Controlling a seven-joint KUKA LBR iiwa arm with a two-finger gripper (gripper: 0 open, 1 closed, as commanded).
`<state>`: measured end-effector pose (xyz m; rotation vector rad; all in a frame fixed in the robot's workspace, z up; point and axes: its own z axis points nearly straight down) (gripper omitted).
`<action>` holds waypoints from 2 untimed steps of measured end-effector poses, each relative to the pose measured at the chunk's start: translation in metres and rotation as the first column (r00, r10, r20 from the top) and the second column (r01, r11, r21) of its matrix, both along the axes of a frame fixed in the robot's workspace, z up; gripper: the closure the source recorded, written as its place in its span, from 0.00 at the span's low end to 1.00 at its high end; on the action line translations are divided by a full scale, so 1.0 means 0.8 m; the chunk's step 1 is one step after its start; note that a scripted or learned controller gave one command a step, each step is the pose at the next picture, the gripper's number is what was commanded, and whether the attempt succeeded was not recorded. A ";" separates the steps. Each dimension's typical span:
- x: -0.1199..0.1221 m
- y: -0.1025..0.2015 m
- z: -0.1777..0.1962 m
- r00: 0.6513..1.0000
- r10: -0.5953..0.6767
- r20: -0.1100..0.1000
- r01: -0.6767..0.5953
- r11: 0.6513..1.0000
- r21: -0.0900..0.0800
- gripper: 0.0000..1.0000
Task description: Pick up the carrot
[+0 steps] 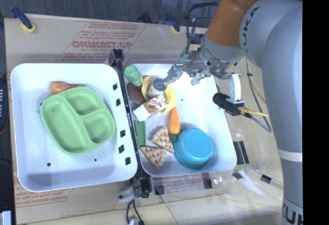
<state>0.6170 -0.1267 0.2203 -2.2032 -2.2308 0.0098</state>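
While the blue bowl [194, 147] hides its tip, the carrot [174, 120] lies bare — ungripped.

The green plate [78, 119] hides part of an orange item [62, 86]; the arm [267, 29] is cut off at the top.

Blue bowl [194, 148], waffles [163, 140] and banana [169, 99] crowd the carrot [174, 120]; right stays open.

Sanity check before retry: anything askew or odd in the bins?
Nothing spilled or damaged. The right bin is crowded: the carrot is wedged among a blue pot, waffle pieces and a banana.
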 end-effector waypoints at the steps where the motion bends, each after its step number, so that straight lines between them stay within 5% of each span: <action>1: -0.020 -0.001 -0.127 0.993 0.114 0.024 -0.114 0.994 -0.005 0.00; 2: -0.109 0.007 -0.138 0.990 0.126 0.058 -0.125 0.992 -0.013 0.00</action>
